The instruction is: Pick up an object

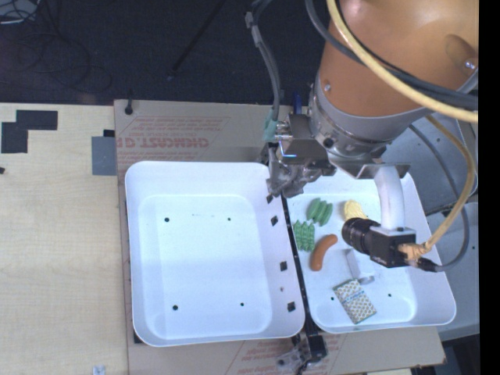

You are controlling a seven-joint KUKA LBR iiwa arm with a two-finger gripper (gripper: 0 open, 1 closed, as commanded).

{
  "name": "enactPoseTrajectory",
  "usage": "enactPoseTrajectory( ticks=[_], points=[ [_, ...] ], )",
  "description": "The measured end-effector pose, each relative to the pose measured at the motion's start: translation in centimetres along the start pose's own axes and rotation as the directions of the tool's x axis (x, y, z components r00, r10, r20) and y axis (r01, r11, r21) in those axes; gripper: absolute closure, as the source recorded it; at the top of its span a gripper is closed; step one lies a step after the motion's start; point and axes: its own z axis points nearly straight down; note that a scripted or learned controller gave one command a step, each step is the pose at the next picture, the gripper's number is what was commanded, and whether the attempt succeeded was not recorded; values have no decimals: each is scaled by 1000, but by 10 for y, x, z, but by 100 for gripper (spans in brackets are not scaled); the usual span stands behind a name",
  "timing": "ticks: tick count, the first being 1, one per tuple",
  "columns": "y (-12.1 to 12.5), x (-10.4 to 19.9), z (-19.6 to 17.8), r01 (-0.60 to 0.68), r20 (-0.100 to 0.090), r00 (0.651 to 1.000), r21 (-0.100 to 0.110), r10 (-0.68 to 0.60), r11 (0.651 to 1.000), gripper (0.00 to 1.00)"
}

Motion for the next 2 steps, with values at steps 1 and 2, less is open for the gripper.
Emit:
enactPoseTrajectory(
  ticks=[1, 2],
  points=[
    [10, 37, -48, -4, 3, 1000, 6, 4, 1000, 100],
    [29, 75, -68, -6, 5, 1000, 9, 6, 1000, 100]
  ],
)
